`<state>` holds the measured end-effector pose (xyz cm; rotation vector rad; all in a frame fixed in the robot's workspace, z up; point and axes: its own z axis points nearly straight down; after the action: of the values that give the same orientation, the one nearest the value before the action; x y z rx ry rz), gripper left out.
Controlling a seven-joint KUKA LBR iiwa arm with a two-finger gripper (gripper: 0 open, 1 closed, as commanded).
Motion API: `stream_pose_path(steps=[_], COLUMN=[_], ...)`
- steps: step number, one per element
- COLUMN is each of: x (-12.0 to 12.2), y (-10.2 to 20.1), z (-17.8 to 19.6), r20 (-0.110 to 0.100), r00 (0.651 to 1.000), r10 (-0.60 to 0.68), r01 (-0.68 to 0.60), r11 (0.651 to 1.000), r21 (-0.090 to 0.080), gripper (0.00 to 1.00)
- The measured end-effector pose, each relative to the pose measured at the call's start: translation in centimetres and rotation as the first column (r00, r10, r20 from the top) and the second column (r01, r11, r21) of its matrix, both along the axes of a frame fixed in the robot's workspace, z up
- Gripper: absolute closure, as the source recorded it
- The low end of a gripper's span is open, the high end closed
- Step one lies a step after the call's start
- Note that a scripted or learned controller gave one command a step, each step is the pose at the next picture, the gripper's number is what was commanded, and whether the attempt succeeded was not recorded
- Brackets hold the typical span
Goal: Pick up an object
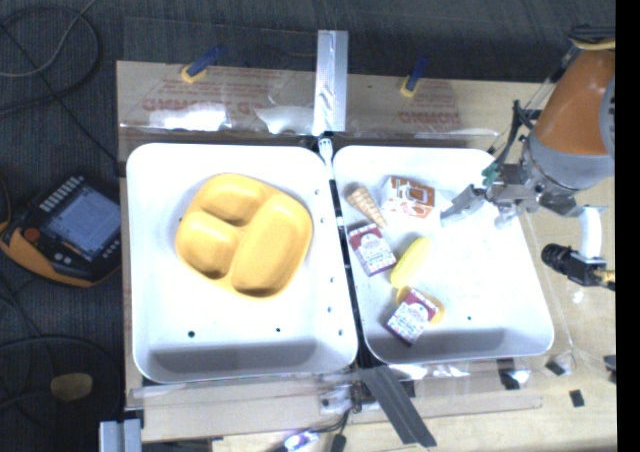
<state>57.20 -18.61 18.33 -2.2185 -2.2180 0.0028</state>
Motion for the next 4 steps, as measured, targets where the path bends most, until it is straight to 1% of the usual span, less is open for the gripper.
stream_pose_path(steps=[1,2,3,4], x=[2.4,2.5,9.6,8.2], y=[3.4,3.5,12.0,6.8], z=[-9.4,-8.6,-0.3,-3.8], r20=[0.013,0.016,0.002,0.000], r00=[0.990,0.991,0.983,0.911], r10=[0.138,0.135,0.183,0.413], r01=[-0.137,-0.135,-0.183,-0.413], r11=[0.990,0.991,0.983,0.911], r21=[-0.008,-0.005,-0.003,-0.003], gripper=[0.00,1.00,1.00,1.00])
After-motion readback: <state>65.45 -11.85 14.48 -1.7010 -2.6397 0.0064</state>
